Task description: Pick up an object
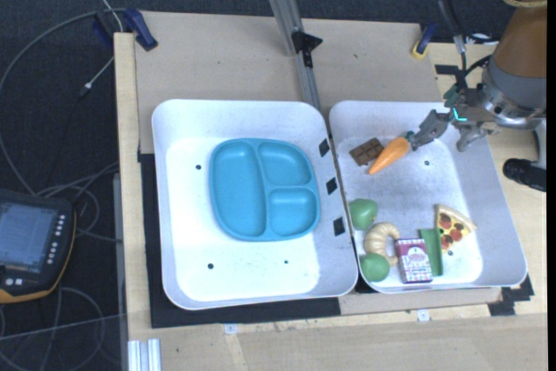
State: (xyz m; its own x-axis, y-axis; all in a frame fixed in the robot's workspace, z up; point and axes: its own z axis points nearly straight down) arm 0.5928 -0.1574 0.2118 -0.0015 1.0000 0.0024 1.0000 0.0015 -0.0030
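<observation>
From my seat I see the gripper [441, 128] over the far right part of the right bin [486, 187], coming in from the right below the arm's orange band [526, 43]. One finger [427, 131] reaches left and down toward the carrot [388, 155], its tip right at the carrot's thick end; the other finger [469, 135] stands well off to the right. So the jaws look spread wide, with nothing between them. I cannot tell whether the near fingertip touches the carrot or only sits just above it.

Just left of the carrot, touching it, lies a brown chocolate piece [365, 151]. Nearer to me from the jaws are the pizza slice [453, 226], a green pear [363, 210], a pale croissant [380, 235], a round green fruit [374, 267] and a dark red box [414, 261] with a green piece [433, 249] beside it. Well left of the jaws, in the left bin [174, 187], rests a blue divided plate [263, 188].
</observation>
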